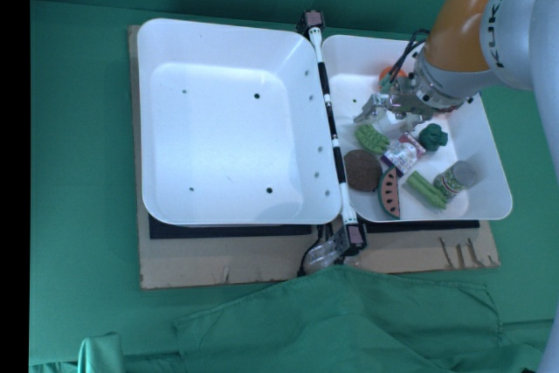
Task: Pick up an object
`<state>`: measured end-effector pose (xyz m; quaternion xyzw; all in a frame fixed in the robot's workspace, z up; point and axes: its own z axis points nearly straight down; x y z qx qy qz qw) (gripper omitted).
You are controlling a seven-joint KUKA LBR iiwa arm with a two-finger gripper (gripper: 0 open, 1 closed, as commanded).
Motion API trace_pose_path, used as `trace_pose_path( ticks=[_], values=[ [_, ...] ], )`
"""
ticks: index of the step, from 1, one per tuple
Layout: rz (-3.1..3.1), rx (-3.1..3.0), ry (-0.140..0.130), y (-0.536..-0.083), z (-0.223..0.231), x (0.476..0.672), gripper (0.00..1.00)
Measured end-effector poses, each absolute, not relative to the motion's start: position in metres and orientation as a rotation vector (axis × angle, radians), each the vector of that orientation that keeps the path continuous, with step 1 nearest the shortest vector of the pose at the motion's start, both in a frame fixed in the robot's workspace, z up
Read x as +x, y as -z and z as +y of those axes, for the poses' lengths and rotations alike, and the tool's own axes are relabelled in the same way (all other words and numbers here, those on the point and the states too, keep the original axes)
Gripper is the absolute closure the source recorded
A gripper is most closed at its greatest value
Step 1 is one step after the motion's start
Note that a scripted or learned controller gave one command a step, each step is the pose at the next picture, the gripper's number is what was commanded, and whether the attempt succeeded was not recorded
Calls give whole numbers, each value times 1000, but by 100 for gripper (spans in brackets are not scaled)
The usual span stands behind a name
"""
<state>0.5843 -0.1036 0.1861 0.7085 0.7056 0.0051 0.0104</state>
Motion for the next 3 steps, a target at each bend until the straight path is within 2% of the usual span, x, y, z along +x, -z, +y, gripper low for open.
trace_pose_path(
  ticks=[1,2,3],
  values=[
    [2200,2211,-19,-187,-97,542,0],
    [2195,2211,-23,-198,-97,544,100],
    [2194,2235,-9,-264,-100,548,100]
  ],
)
